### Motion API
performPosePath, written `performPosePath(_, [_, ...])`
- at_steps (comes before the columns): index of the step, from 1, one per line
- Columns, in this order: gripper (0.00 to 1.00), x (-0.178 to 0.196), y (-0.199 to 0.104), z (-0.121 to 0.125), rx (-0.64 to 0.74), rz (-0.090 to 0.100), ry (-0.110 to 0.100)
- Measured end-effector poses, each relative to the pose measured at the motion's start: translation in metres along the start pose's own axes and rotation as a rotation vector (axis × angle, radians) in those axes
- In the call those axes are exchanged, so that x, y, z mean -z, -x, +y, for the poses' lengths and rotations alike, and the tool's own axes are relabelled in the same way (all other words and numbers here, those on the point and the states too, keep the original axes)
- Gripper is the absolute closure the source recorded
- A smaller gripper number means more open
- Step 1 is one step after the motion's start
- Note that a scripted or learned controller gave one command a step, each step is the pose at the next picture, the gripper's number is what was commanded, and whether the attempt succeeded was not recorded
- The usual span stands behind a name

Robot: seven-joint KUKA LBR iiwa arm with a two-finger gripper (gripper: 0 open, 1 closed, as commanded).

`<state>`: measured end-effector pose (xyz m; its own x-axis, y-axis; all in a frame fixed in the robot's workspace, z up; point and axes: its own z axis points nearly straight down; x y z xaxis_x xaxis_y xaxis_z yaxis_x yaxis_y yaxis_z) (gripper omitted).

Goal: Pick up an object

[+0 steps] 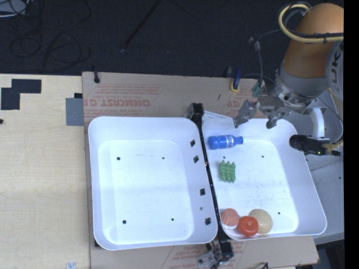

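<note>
Currently the approach step, nothing lifted yet; the gripper (258, 116) hangs at upper right of the frame, over the far rim of the right bin (314, 206), its two fingers spread apart with nothing between them. Candidate objects all lie in the right bin: a blue bottle (224, 142) on its side near the bin's upper left corner, closest to the gripper; a small green item (227, 171) just below it, apart from it; a cluster at the bin's lower left edge, a pink-and-white piece (229, 217), a red ball (247, 226) and a tan ball (261, 219), touching one another. Judgement: next move calls for shifting left and down over the bottle, aligning the fingers across its narrow body, then descending; the cluster looks harder to isolate.
</note>
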<state>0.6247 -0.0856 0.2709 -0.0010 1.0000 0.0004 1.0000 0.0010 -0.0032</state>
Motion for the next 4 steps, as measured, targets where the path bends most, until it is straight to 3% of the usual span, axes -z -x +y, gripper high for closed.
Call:
performPosePath(1, [0.0,-0.068,0.056,-0.072,-0.008,0.0,-0.01])
performPosePath(2, [0.0,-0.106,0.093,-0.119,-0.006,0.001,-0.006])
performPosePath(3, [0.0,0.141,0.097,-0.073,0.001,-0.007,0.021])
performPosePath(4, [0.0,0.056,0.13,-0.154,-0.008,0.002,-0.009])
